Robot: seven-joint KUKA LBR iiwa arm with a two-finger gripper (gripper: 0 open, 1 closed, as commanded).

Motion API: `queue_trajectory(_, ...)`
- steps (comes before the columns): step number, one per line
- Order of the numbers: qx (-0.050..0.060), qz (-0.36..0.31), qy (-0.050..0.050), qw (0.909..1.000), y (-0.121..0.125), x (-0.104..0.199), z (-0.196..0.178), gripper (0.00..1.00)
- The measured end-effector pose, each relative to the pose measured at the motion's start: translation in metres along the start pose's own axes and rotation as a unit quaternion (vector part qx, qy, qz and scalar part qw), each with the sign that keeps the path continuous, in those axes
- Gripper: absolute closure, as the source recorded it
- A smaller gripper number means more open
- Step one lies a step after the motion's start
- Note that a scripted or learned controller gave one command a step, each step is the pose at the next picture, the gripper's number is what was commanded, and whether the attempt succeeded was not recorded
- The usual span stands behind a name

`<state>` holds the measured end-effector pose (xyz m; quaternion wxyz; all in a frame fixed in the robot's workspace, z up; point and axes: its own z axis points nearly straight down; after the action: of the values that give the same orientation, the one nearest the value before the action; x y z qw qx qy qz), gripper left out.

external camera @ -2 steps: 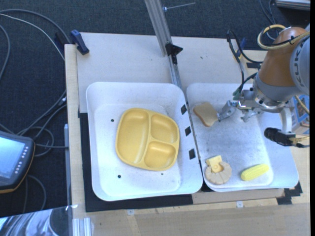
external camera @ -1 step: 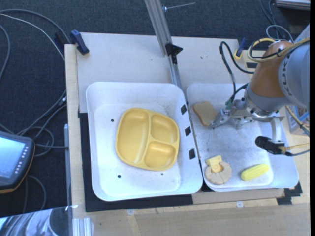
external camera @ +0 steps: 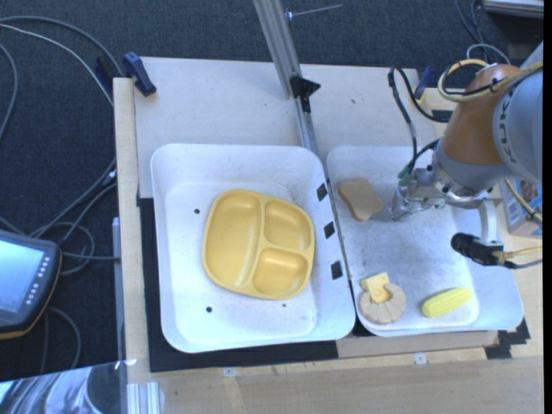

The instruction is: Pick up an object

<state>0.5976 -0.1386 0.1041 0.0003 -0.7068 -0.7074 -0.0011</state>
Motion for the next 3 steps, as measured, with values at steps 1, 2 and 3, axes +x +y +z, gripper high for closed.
queue_trajectory(1,-0.002,-0.001,-0.001,1.0000,0.007,0.004,-0.046,1.00)
queue_trajectory(2,-0.003,-0.001,-0.001,1.0000,0.006,0.014,-0.103,1.00)
queue_trajectory(3,-0.002,-0.001,-0.001,1.0000,0.008,0.015,-0.126,1.00)
